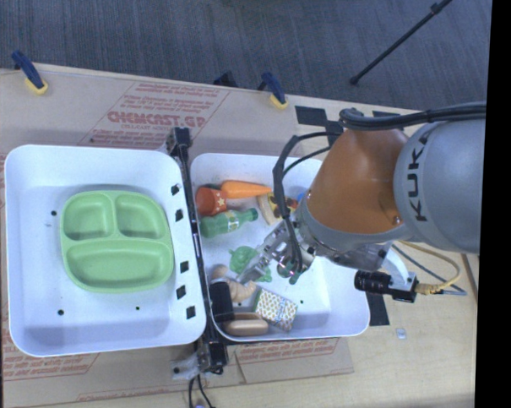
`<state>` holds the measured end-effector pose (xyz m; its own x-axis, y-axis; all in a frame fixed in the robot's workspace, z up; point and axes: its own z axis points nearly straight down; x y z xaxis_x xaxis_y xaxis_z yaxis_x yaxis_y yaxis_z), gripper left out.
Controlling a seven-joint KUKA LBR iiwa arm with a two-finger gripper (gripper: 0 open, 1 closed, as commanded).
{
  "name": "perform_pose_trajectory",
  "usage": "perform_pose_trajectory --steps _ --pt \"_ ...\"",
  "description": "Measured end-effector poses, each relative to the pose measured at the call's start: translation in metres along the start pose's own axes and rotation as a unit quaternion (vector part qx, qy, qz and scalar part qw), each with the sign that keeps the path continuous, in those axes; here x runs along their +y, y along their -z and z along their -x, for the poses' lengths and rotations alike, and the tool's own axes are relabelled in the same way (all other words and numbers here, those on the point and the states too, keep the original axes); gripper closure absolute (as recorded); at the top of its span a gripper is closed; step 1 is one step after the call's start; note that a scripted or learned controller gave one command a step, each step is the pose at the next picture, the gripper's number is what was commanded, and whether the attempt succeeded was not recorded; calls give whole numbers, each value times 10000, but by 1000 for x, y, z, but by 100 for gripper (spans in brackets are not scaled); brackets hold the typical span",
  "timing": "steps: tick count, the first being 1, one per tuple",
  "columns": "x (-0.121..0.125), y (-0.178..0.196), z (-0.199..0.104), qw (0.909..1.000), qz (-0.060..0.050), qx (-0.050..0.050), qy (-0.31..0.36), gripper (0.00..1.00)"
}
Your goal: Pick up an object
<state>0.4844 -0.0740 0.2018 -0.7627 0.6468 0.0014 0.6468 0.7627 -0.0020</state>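
Reaching in over the right-hand shallow white bin, the grey arm with its orange band hangs low, and its metal two-finger gripper hovers just above the clutter near the middle of that bin. The fingers look slightly spread, with nothing visibly caught between them, though the view is small and glare makes it hard to be sure. Just left of the gripper lies a small green leafy toy piece, close to the fingertips. Further up the bin from the gripper sit a green bottle lying on its side, a red-orange rounded toy and an orange carrot-shaped toy. Toward the near wall of the bin, below the gripper, rest a patterned yellow-and-white square packet, a tan sausage-shaped toy and a black oblong object. Left of this bin, touching it along the divider, the second white bin holds a light green divided plastic plate. Both bins sit on cardboard sheeting on the desk.
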Motion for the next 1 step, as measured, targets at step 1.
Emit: perform_pose_trajectory --steps 1 --pt "18 44 -25 9971 10 -14 764 100"
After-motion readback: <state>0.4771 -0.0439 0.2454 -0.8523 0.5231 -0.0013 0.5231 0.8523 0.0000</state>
